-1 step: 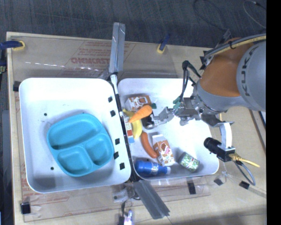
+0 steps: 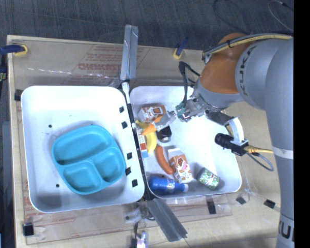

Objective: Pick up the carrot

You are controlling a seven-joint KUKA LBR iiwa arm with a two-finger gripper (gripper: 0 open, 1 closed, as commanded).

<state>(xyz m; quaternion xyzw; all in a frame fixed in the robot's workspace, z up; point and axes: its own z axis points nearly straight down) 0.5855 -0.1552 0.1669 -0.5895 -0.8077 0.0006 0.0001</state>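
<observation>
Carrot (image 2: 164,161) lies in right bin (image 2: 225,182), lower left of centre, slanted; banana (image 2: 149,136) just above it, small carton (image 2: 181,168) touching its right side, blue bottle (image 2: 167,185) below. Likely light, stiff, smooth and a bit slippery; best taken across its middle, where the flanks look barely clear. Gripper (image 2: 183,111) hovers up near the bin's far wall; can't tell its state.
</observation>
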